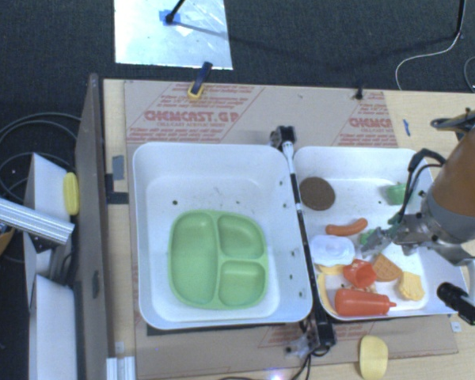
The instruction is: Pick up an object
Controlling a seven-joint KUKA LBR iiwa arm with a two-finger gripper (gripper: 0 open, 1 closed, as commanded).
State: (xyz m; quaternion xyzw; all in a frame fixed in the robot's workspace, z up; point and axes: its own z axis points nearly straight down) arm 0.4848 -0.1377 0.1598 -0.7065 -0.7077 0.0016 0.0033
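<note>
The right bin (356,155) holds several toy foods. At its back left lies a brown disc (317,193). An orange sausage (347,228) lies mid-bin and a white piece (333,250) sits just in front of it. A red tomato-like piece (359,274), a red-orange carrot shape (362,302), a tan-orange chunk (386,268) and a yellow wedge (412,286) crowd the front. A green piece (396,192) lies at the back right. My gripper (374,241) hangs low over the middle of the bin, just right of the sausage and above the tan chunk.
The left bin (206,161) contains a green divided plate (218,258). A yellow object (372,356) lies on the bench in front of the right bin. The arm's body covers the right bin's right side. A black cable runs along the divider between the bins.
</note>
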